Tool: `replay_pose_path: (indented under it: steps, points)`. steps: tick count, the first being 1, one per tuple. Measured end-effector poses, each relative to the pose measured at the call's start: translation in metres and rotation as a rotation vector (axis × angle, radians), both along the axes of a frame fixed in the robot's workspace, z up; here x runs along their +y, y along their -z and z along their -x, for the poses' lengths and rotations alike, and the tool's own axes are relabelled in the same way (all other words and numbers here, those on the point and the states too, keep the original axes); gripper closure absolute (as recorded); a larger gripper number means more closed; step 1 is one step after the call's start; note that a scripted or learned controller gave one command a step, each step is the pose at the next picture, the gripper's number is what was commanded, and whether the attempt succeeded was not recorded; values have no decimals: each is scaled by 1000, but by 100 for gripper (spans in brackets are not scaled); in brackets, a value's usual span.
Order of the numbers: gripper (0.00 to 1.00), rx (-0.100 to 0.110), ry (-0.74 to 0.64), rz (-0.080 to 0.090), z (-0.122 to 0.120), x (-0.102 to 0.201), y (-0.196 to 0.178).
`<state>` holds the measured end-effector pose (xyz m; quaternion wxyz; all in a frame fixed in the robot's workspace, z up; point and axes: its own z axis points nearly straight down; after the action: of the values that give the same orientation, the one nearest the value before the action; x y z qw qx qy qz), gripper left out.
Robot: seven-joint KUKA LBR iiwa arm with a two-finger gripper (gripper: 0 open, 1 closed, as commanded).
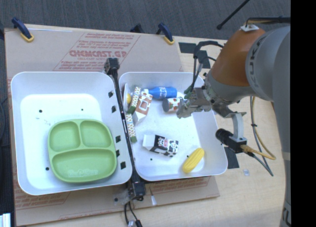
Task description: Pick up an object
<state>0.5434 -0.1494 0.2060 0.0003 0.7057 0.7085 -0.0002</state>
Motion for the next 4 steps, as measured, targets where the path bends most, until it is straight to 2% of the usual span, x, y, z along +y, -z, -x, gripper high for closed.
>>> replay_pose_path:
  steps: [1,2,4]
  points:
    - [100,2,0,-1,-48,-34,29]
    - [100,0,-3,0,-113,-61,23]
    - [100,-3,-18,3,-115,-59,1]
